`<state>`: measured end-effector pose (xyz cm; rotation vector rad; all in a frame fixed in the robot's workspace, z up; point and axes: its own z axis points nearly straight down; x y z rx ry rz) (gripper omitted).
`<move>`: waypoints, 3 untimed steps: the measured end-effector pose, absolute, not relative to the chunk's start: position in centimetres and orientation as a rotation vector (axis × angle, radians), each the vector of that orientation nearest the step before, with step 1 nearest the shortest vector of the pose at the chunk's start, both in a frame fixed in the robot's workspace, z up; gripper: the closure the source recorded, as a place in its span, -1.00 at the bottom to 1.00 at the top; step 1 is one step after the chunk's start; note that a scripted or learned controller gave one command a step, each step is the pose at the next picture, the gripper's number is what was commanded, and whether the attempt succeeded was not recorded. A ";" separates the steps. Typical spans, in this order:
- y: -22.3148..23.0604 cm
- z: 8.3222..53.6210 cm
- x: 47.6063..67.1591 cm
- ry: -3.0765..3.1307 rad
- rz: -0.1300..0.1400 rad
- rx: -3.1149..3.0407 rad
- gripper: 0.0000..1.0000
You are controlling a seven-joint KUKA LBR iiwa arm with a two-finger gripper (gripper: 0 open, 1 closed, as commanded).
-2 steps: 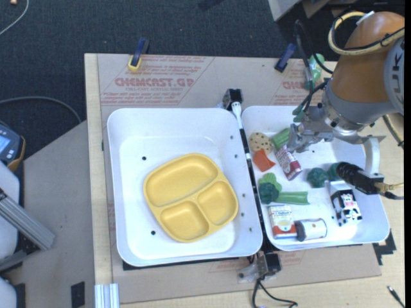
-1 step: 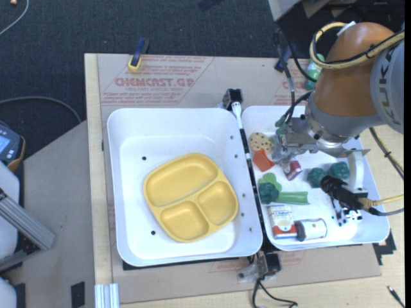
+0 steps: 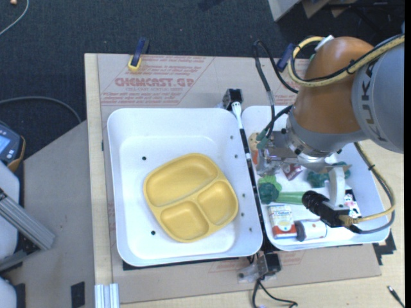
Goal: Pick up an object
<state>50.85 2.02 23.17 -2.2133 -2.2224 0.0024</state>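
Nothing had been lifted: the tool (image 3: 277,154) hung low in the right bin (image 3: 372,191), down among the clutter at its left side, and whether it was clenched or released could not be told. Nearest candidates were a green toy (image 3: 268,188) and a small white carton (image 3: 281,219). The yellow divided tray (image 3: 190,196) lay in the left bin (image 3: 128,140).

The brown board (image 3: 160,79) reads "CHEMCAST GP" — the arm (image 3: 379,101) "KUKA".
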 end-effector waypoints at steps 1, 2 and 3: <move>6.6 22.3 50.1 -2.224 0.002 -2.212 1.00; 8.8 23.5 48.8 -2.225 -0.001 -2.216 1.00; 7.8 22.0 48.2 -2.217 0.005 -2.220 1.00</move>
